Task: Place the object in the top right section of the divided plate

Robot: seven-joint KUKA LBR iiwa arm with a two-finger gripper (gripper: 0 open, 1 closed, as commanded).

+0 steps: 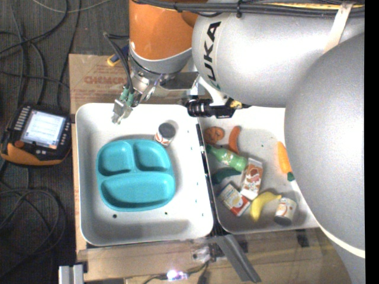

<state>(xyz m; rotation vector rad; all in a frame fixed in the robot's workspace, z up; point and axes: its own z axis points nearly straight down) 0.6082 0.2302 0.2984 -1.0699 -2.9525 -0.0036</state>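
The grey arm (284,70), nearest the lens, bulks across the camera view from twelve round to five o'clock, its orange band (157,16) at twelve. Below the band, the end effector (120,112) hangs at about ten o'clock over the far-left corner of the left bin (86,218), its two fingers tipped down with nothing between them; whether they are spread or pinched I cannot tell. A small can (166,132) stands upright in the left bin, just beside the far-right rim of the teal divided plate (137,174), at roughly one o'clock from the plate's middle. It looks touching or nearly touching the rim, not inside a section. The right bin (269,120), at three o'clock, holds assorted toy food (251,182).

Judging from this, the can is probably the object, and the placing looks unfinished or missed. The next move would call for the end effector to come over the can, take it, and set it in the top right section.
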